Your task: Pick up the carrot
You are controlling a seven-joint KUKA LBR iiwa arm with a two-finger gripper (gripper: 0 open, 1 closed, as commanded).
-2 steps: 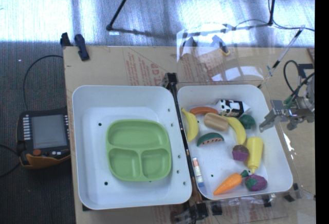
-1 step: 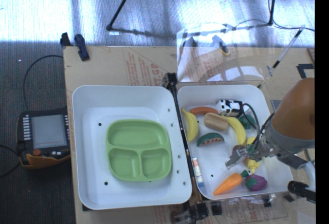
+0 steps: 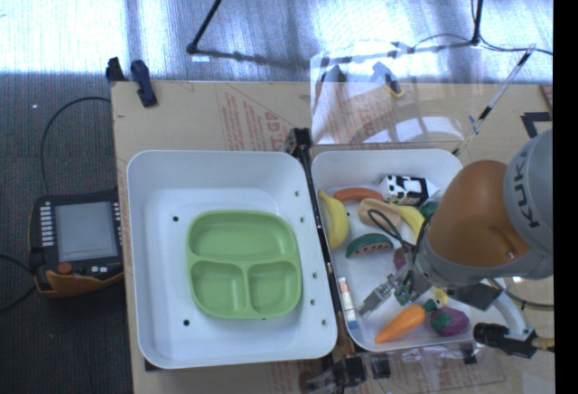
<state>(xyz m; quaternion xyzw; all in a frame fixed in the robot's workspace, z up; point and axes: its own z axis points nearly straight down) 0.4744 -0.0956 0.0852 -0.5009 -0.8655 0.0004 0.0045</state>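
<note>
Carrot (image 3: pixel 402 323) lies loose near the front wall of the right bin (image 3: pixel 379 159), slanted, with its thick end up toward a purple toy (image 3: pixel 449 321) just beside it and its tip pointing down toward the bin's front left corner. Nothing grips it. The gripper (image 3: pixel 386 293) hangs just above and left of the carrot, under the arm's orange band (image 3: pixel 470 211); its metal parts catch the light, but whether it is spread or closed I cannot tell, and nothing shows in its grasp. My guess is that it stands there lined up for a descent onto the carrot. Farther back from the carrot sit a watermelon slice (image 3: pixel 368 246), bananas (image 3: pixel 335 217) and a black-and-white toy (image 3: pixel 404 188), crowded enough that a drifting descent could nudge them. Left of the carrot, in the other bin (image 3: pixel 153 202), rests a green tray (image 3: pixel 244 262).
</note>
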